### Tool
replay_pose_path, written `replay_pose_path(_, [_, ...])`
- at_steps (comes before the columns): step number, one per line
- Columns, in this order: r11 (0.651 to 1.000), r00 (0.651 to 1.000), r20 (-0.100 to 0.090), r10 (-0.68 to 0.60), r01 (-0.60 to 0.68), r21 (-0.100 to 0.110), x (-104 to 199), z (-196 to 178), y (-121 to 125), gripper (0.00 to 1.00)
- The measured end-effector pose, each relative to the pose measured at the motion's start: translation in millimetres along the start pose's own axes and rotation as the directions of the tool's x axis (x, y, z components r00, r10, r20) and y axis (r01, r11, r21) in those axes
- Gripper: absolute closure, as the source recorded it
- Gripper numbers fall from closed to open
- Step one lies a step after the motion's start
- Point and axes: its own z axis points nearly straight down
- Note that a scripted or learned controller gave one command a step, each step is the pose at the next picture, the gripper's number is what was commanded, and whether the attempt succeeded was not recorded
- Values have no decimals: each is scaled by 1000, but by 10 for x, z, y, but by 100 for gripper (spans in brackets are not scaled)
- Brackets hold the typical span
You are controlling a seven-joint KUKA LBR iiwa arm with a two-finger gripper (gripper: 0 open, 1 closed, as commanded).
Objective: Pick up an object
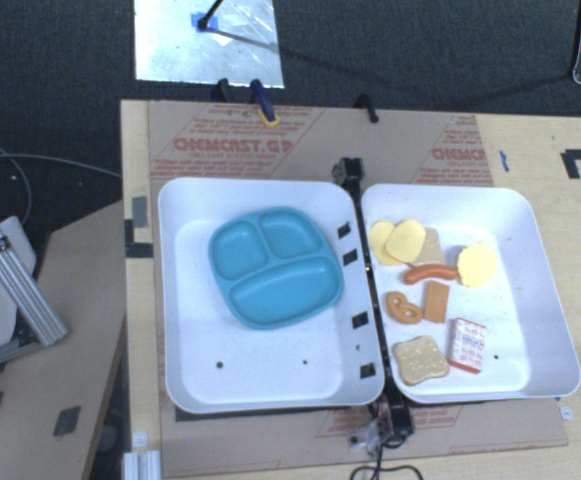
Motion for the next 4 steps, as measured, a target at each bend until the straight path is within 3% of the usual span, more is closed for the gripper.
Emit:
replay_pose_path(1, [1000,1000,-10,4,-3,27,21,1440,-31,0])
replay_pose_path(2, [1000,1000,1,0,0,-2,-2,-3,-1,0])
replay_pose_path(3, [1000,1000,-10,3,-3,25,20,1306,-27,0])
replay_pose_path(4, [1000,1000,1,0,0,-1,-2,1,-1,0])
